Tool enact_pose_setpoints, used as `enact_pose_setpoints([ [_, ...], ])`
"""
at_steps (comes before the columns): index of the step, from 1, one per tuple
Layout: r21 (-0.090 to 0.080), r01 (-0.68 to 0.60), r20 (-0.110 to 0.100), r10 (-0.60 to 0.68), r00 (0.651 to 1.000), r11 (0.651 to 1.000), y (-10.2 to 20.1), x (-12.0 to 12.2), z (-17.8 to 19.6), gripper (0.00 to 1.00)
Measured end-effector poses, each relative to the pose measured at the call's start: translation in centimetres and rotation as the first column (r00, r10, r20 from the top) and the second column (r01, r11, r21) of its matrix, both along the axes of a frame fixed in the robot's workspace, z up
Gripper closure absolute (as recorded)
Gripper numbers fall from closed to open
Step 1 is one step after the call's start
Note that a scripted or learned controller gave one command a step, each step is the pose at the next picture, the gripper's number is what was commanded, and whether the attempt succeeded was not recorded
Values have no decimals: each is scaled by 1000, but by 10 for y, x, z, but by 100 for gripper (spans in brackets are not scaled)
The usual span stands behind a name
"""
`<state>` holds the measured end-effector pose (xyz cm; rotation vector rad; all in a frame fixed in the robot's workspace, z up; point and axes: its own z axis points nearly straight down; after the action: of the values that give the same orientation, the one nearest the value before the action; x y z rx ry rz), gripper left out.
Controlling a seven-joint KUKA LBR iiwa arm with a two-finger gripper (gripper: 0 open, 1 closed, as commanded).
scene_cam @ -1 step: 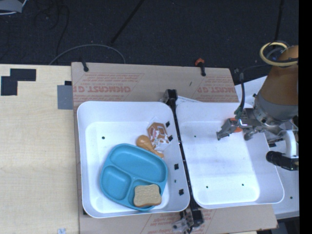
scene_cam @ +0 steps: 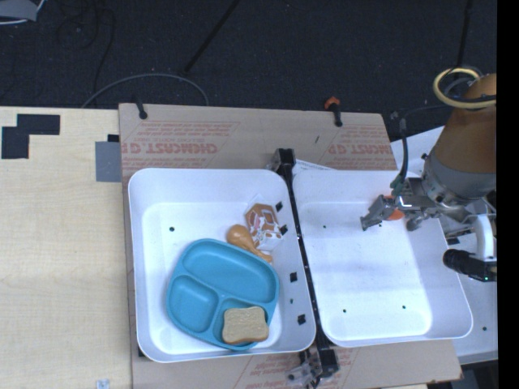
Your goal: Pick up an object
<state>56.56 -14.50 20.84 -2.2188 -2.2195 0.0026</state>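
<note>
Two white bins sit side by side on the surface, and everything you could pick lies in the left bin (scene_cam: 150, 217): a blue divided tray (scene_cam: 203, 286) with a slice of toast (scene_cam: 245, 325) in its near corner, and just beyond the tray a chicken drumstick (scene_cam: 246, 240) touching a crinkled wrapped snack (scene_cam: 263, 221). Your end effector (scene_cam: 381, 215) hangs over the right bin (scene_cam: 438, 318), well apart from the tray; whether its fingers are spread or closed you cannot tell, and nothing shows between them. You look to be at the approach step. Next, carry it across the divider toward the tray and descend on one item.
</note>
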Motion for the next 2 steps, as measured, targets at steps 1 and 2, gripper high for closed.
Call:
enact_pose_setpoints([
  [1, 0, 1, -4, -1, 1000, 1000, -10, 0, -55, 0],
  [2, 1, 0, -5, 0, 1000, 1000, -5, 1, -119, 0],
])
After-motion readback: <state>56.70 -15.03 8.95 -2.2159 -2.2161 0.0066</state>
